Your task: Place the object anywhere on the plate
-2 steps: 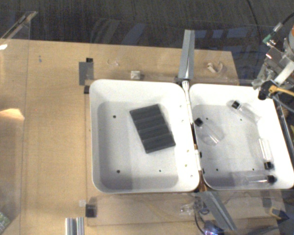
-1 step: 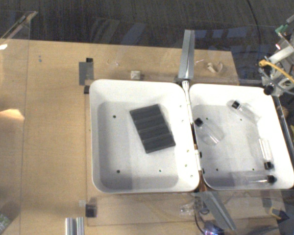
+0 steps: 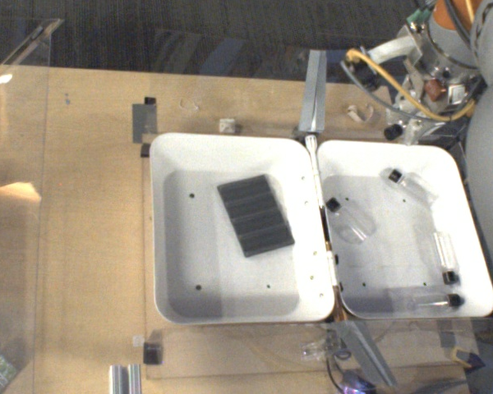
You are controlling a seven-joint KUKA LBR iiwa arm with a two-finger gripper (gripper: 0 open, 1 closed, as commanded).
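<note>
Two white bins sit side by side on the counter (image 3: 82, 220). The gripper (image 3: 417, 97) hangs over the counter just past the far rim of the right bin (image 3: 476, 220), and honestly I can't tell if it's spread or closed from this angle. Four clear tubes with black caps lie in that bin, the closest tube (image 3: 404, 181) just below the gripper. The dark ridged plate (image 3: 255, 215) lies flat in the left bin (image 3: 168, 245), well apart from the gripper.

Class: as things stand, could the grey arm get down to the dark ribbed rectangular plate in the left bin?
Probably yes: the dark ribbed rectangular plate lies flat in the left white bin, with nothing over it.
</note>
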